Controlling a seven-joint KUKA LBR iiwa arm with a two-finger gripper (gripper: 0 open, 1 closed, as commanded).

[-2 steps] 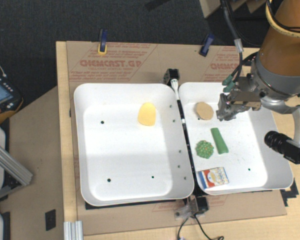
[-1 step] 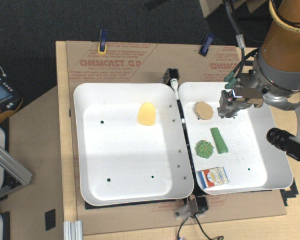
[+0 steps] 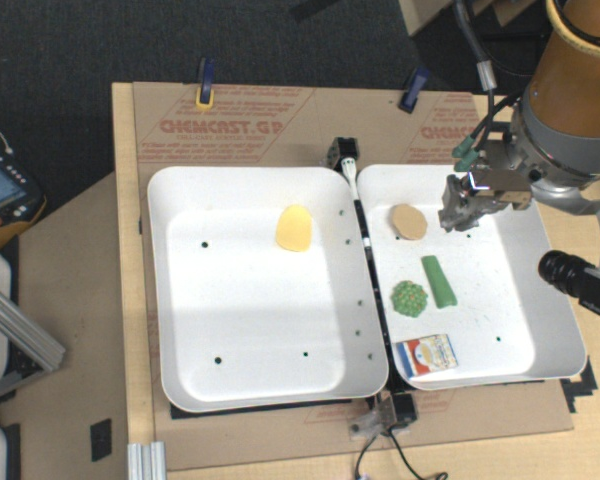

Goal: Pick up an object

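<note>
Tan round piece [image 3: 410,222] sits just left of the pincer [image 3: 460,218], near; green stick [image 3: 439,281] lies below, long axis near-vertical; pincer state unclear.

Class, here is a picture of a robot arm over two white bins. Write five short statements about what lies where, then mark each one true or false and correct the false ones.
1. The yellow object lies in the left bin. True.
2. The green stick lies in the left bin. False: it lies in the right bin.
3. The green ball sits beside the green stick. True.
4. The small printed packet lies at the right bin's far edge. False: it lies near the front edge.
5. The gripper is above the right bin, close to the tan round object. True.
</note>
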